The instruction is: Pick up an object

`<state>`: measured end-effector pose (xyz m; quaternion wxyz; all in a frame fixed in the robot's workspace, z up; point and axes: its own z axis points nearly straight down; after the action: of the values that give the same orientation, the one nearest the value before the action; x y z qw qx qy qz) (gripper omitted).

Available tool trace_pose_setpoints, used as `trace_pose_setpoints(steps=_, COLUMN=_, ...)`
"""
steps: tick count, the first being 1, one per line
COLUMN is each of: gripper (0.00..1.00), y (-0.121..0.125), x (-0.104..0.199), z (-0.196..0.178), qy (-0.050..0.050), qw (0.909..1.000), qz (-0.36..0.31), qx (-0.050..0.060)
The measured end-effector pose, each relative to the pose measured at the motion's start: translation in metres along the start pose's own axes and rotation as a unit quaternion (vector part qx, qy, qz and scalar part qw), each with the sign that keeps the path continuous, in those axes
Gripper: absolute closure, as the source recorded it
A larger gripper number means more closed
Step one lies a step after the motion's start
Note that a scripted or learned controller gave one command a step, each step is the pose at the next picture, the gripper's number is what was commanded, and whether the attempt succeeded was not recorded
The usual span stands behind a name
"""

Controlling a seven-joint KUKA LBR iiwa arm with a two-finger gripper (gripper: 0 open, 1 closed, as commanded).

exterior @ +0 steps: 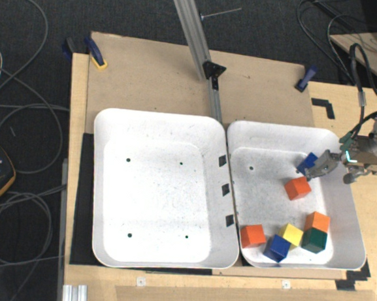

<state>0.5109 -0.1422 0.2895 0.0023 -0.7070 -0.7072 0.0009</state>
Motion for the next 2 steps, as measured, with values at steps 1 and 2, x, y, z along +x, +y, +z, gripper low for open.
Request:
trace_pose_setpoints(steps=1, gripper=0.00, y=0.001, x=0.000, z=-0.002, qy=-0.001, qw=1.0000, qz=0.000, qx=-0.002)
trace_pose_setpoints(steps=2, gripper=0.00, y=0.003, x=0.003, z=0.041, qy=0.000, qw=1.0000, qz=0.000, qx=0.001)
